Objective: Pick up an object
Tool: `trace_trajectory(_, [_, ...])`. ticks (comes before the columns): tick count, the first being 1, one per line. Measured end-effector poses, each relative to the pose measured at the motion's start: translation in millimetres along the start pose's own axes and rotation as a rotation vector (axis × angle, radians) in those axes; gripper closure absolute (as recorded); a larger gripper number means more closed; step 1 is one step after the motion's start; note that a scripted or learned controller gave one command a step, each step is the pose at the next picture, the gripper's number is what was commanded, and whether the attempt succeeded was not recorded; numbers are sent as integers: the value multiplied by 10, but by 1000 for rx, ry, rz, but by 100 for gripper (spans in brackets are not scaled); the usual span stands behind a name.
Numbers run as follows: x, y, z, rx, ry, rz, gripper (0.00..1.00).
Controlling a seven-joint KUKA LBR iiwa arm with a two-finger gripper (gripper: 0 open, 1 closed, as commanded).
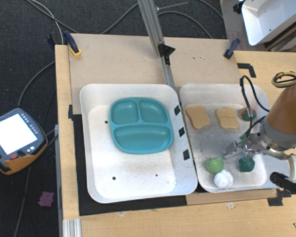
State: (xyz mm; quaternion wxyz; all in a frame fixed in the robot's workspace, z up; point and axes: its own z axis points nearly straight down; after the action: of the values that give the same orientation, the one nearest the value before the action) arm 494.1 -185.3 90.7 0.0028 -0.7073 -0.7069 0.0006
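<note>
Reaching in from the right, the arm [286, 117] hangs low over the right bin [202, 95]. Its gripper [242, 149] sits near the bin's right edge, just above a dark green toy [246, 165], but I cannot tell how it stands. A light green ball [214, 164] and a white ball [223, 179] lie by the bin's front edge. Two tan bread slices [198, 116] rest near its back edge. A blue plate [140, 125] sits in the left bin [101, 181], toward its back.

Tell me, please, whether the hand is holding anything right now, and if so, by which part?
It cannot be told. The hand sits low in the right bin, close above a dark green object, but no grip shows.
</note>
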Motion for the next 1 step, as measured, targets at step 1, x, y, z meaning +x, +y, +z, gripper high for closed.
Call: trace_trajectory(1, [-2, 18, 36, -8, -3, -1, 0])
